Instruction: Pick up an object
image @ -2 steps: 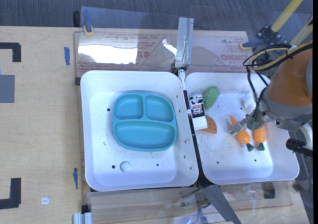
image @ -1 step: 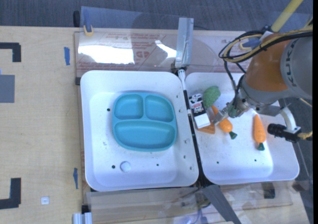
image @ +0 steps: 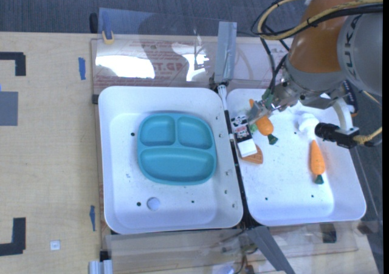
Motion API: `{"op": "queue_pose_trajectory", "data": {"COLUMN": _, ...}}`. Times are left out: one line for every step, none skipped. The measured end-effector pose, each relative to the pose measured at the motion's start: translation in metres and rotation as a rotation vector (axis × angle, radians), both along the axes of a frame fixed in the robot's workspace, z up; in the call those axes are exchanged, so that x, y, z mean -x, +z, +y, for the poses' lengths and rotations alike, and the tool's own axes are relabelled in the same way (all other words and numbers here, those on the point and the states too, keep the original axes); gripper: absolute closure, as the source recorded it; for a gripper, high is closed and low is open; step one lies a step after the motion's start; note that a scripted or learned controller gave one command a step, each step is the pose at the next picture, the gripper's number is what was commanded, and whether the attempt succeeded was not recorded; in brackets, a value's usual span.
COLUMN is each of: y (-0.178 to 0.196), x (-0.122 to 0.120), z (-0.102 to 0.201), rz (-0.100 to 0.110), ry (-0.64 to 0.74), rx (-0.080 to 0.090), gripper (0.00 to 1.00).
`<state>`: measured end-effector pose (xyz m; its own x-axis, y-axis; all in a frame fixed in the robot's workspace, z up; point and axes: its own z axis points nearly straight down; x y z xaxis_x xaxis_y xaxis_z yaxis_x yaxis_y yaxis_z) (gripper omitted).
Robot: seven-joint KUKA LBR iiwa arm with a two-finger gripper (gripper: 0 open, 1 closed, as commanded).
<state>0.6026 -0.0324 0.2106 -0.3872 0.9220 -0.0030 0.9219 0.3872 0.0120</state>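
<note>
**Pincer low over the right bin's inner edge**

We see the grey arm with its orange band [image: 322, 20] reaching in from the right, its two-finger pincer [image: 262, 109] down over the right shallow white bin [image: 292, 197], near the divider. We cannot tell how far the pincer stands open or whether it has hold of anything. Just below its tip lies a small orange toy carrot with a green stub [image: 265, 127], too close for us to judge contact. An orange wedge-shaped piece [image: 253, 156] lies nearer us, and a long orange plastic carrot [image: 316, 158] rests well apart towards the right. The left white bin [image: 115, 145] holds a teal three-compartment plastic plate [image: 177, 148].
</note>
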Motion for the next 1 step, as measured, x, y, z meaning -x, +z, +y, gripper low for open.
{"op": "queue_pose_trajectory", "data": {"y": -0.0260, "x": 0.0061, "z": 0.0617, "rz": 0.014, "ry": 0.110, "rx": 0.002, "gripper": 1.00}}
